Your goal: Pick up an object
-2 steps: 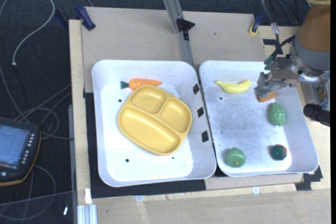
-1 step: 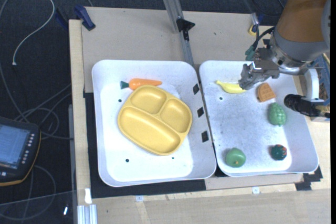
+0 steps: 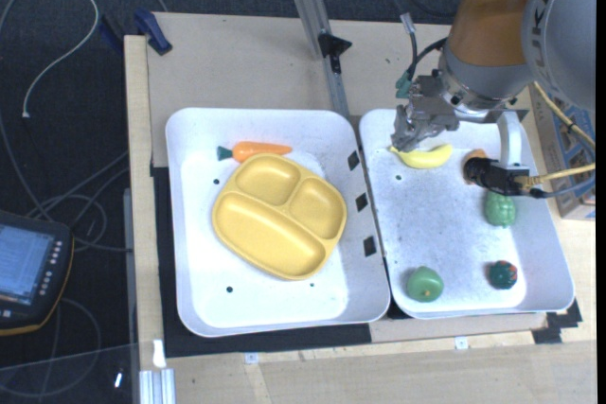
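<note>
Yellow target: small yellow plastic banana [image 3: 425, 156], lying flat near the back-left corner of the right white bin [image 3: 454, 232].
Tool: grey two-finger gripper [image 3: 413, 135] directly over the banana's left end, touching or nearly so; whether its tips are spread or pressed together I cannot tell from this angle, so no grasp claimed.
Long axis: banana runs roughly left to right across the bin, gentle curve, both ends turned up toward the back wall; right end points toward a small orange piece [image 3: 476, 155] and the black fitting [image 3: 485, 173] hanging off the arm.
Risk one: contact sits off-centre, at one tip. My guess is a close there would make the curved toy swivel or squirt out sideways.
Risk two: bin wall close behind; a downward push could jam the banana against it.
Neighbours: green knobbly toy [image 3: 500, 209], green apple [image 3: 424, 283], red-and-green fruit [image 3: 502, 274], all well apart from the banana.
Left white bin [image 3: 194, 203]: yellow compartment plate [image 3: 279, 216], orange carrot [image 3: 256, 149] just behind it. Not involved.
</note>
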Action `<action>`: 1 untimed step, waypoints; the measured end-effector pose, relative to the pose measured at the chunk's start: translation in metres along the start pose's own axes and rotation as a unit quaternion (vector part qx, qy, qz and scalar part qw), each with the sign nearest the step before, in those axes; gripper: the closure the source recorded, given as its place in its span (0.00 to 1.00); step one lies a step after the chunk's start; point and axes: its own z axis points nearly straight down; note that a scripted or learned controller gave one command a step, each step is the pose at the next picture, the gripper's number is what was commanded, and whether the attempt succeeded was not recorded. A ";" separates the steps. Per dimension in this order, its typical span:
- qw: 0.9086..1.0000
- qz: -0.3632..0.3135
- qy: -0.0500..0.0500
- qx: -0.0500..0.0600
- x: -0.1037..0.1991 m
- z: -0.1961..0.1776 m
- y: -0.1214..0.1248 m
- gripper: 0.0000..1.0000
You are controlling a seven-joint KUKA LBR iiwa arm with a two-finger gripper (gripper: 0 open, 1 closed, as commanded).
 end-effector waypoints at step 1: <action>1.000 0.000 0.000 0.000 0.048 0.014 0.030 1.00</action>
